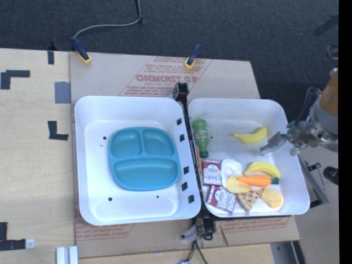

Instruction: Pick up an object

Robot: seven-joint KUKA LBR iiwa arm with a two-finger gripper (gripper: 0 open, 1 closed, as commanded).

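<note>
Gripper [276,142] at right bin [275,110] edge, above nothing held; jaws state can't tell. Banana [251,136] just left of it.

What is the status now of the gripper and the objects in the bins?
Two-finger gripper over right white bin, holding nothing visible. Nearest: yellow toy banana, apart from it. Blue divided plate alone in left bin. Nothing blocking.

Premises: a robotics test lab, not a home. Two white bins [82,164] sit side by side on a cardboard sheet [159,78] held to a plywood bench [33,164] by yellow clamps [82,56] at 12 o'clock. Black tape marks [55,130] lie at 9 o'clock. Dark carpet [231,15] and a loose cable [118,21] run behind.
</note>
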